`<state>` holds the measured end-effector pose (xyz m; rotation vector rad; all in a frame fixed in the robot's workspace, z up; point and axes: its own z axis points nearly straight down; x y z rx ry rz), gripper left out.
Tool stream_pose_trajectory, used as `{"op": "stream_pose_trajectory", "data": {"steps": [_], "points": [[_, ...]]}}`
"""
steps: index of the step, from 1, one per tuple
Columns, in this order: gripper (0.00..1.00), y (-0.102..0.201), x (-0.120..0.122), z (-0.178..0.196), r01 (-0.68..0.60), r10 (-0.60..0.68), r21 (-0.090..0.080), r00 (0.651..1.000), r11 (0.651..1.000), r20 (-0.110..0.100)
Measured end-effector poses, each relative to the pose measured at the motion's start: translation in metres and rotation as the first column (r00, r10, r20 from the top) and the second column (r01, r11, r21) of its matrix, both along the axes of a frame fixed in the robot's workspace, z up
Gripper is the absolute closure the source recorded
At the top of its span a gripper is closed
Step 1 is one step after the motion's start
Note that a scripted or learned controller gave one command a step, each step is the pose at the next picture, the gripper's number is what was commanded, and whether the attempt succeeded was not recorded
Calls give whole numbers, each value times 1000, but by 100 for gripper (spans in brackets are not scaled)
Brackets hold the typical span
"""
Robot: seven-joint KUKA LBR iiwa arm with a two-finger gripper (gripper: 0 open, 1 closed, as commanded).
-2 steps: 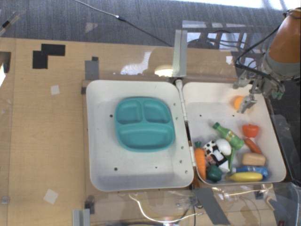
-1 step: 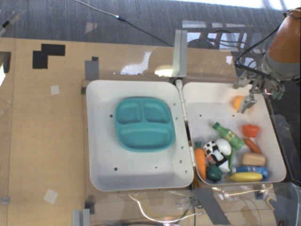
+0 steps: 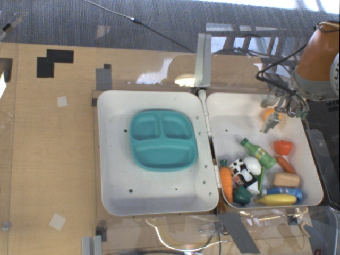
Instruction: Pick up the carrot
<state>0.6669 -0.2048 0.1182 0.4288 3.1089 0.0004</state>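
The carrot (image 3: 226, 183), orange with a green top, lies along the left wall of the right bin (image 3: 234, 110), near its front corner. Beside it sit a black-and-white cow toy (image 3: 247, 170) and a dark green piece (image 3: 241, 195). My gripper (image 3: 274, 112) hangs over the far right part of that bin, well away from the carrot, at the end of the orange-banded arm (image 3: 317, 57). A small orange thing (image 3: 269, 112) shows right at the gripper's left side; whether it is gripped or lies below is unclear.
The left bin (image 3: 114, 190) holds a teal divided plate (image 3: 162, 139). In the right bin are also a green bottle (image 3: 258, 152), a red piece (image 3: 283, 146), an orange-red stick (image 3: 287, 165), a tan block (image 3: 287, 180), and a banana (image 3: 276, 199).
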Motion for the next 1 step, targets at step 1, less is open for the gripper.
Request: {"op": "stream_pose_trajectory", "data": {"steps": [1], "points": [[0,-1,-6,-29,229,-229,0,973,973,-14]]}}
